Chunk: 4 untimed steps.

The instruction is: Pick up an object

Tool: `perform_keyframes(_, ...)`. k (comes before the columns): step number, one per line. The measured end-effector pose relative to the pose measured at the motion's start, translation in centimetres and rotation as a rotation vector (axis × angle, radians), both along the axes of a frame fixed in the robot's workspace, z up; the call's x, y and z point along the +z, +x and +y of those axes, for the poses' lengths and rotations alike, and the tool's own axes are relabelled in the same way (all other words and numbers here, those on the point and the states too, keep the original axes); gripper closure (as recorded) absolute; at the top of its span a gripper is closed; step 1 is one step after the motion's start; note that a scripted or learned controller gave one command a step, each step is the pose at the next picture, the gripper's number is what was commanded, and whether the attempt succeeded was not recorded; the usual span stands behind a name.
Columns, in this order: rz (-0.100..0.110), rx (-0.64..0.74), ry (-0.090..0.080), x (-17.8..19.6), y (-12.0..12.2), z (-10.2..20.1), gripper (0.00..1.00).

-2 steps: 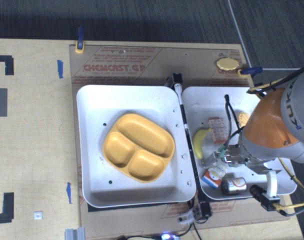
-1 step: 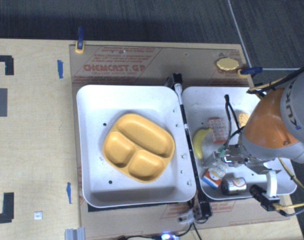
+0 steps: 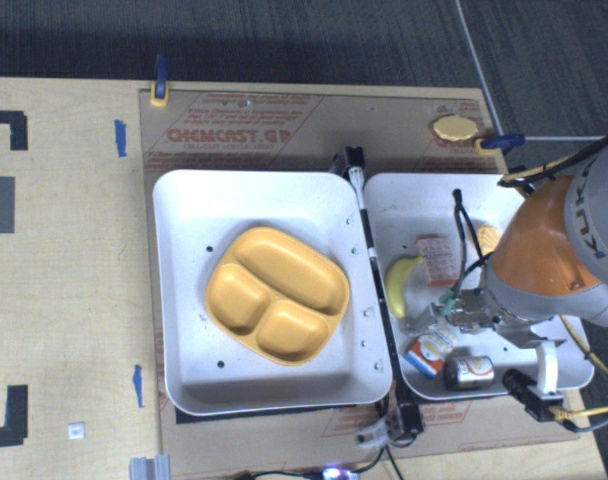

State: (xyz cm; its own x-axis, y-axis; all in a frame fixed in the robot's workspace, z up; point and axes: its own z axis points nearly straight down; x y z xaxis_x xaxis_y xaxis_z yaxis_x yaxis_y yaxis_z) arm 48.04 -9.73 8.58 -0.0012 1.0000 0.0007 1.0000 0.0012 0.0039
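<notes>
While the arm reaches in from the right over the right bin, its hand sits low among the clutter there, and whether it is spread or pinching anything cannot be told. A yellow banana-like piece lies just left of it, a small printed packet just beyond, and a can beside a red and white wrapper on the near side. Black cables cross above the bin. Well apart, the left bin holds a yellow divided tray. Both bins rest on the desk.
</notes>
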Motion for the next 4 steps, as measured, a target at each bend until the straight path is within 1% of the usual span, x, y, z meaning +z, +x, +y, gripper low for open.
perform_keyframes(1, -0.001, -0.002, -0.003, 0.0, 0.0, 0.4, 0.00)
perform_keyframes(2, -0.001, -0.001, -0.002, 0.0, 0.0, 0.4, 0.00)
perform_keyframes(3, -0.007, -0.002, -0.004, 1.1, 0.2, 0.3, 1.00)
perform_keyframes(4, -0.007, -0.002, -0.004, 1.1, 0.2, 0.3, 0.00)
